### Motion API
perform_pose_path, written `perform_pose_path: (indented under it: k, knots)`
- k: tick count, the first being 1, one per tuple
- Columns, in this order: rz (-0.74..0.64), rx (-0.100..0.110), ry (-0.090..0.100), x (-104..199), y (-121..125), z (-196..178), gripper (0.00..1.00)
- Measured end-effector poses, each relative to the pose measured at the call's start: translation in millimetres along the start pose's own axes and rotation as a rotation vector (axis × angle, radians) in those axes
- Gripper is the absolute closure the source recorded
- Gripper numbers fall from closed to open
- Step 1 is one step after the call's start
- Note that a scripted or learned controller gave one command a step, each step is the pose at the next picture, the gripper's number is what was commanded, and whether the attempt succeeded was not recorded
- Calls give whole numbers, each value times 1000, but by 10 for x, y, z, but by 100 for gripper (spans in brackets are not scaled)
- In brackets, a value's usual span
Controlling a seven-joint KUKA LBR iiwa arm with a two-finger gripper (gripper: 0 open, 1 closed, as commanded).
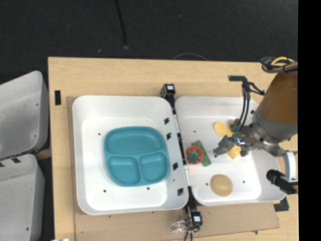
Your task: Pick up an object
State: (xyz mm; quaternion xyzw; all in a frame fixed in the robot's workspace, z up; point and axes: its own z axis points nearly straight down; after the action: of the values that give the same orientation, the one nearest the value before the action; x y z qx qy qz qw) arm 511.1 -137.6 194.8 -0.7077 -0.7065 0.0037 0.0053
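Note:
The right bin [200,115] holds a yellow piece [221,129], a red and green toy [195,154] near its left wall, and a round tan ball [221,185] toward the front. My gripper [231,145] hangs low over the middle of this bin, next to a second yellow bit [233,153] that touches its fingers. The grey arm with its orange band [281,102] covers the bin's right side. Whether anything sits between the fingers is unclear.
In the left bin [85,185] lies a teal divided tray [136,155]. Black clips [167,90] join the bins along the middle seam. Black cables [245,99] loop above the wrist. The wooden bench [115,74] surrounds both bins.

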Motion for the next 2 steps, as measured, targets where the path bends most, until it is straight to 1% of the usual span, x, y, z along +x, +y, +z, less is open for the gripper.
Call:
perform_pose_path:
  k: [1,2]
  knots:
    - [-3,-14,-2,2,31,-67,0]
    - [0,-11,-4,2,48,353,0]
